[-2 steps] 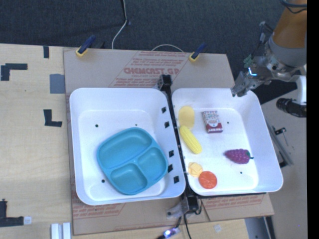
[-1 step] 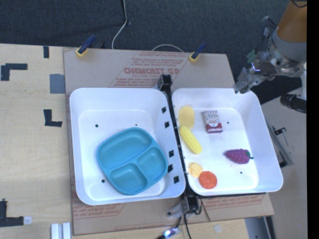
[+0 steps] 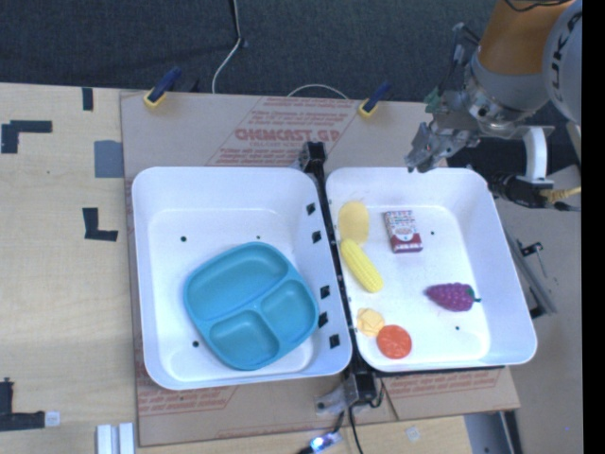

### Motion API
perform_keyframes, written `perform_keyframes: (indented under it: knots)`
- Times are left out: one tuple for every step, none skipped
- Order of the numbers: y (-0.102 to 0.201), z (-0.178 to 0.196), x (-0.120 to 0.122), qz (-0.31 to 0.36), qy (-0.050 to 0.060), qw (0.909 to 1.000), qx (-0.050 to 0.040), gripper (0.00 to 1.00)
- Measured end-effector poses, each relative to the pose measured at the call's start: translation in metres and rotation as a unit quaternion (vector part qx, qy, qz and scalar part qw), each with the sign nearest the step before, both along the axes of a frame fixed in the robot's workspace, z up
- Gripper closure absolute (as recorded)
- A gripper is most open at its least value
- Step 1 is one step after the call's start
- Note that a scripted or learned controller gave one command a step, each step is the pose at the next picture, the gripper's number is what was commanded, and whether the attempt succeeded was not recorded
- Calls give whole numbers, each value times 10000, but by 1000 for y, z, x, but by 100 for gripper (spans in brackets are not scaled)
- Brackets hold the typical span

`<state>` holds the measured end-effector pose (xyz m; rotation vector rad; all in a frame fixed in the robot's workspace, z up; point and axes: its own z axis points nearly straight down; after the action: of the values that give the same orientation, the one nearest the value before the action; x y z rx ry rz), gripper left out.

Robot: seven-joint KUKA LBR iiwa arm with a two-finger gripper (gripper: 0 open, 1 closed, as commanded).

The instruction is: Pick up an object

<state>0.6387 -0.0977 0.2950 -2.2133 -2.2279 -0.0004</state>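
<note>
The arm is reaching in from the right, and its claw (image 3: 427,151) is hanging above the far rim of the right bin (image 3: 501,253), just outside the back edge and carrying nothing that I can see; from where I am standing, whether it is clenched or released is something I cannot tell, since the tip is dark and small against the cardboard. I judge it is poised there because every pickable thing is lying in that bin below and a little toward me. The red and white carton (image 3: 404,231) is sitting nearest the claw, flat on the bin floor. To its left a yellow lemon (image 3: 354,220) is resting just beside a yellow corn cob (image 3: 362,266), both crowding the bin's left wall, which looks likely to be getting in the way of a clean descent. A purple bunch of grapes (image 3: 451,296) is lying well apart on the right, and a small orange piece (image 3: 370,323) is touching a red tomato (image 3: 394,341) near the front wall. The left bin (image 3: 151,253) is holding a blue divided plate (image 3: 250,305), tilted across its floor. Both bins are sitting on a cardboard sheet (image 3: 274,135) clamped to the tabletop (image 3: 57,253).
</note>
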Motion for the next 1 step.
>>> perform_keyframes:
  knots:
    - [51, -23, 2, -6, 10, 10000, -2, 100]
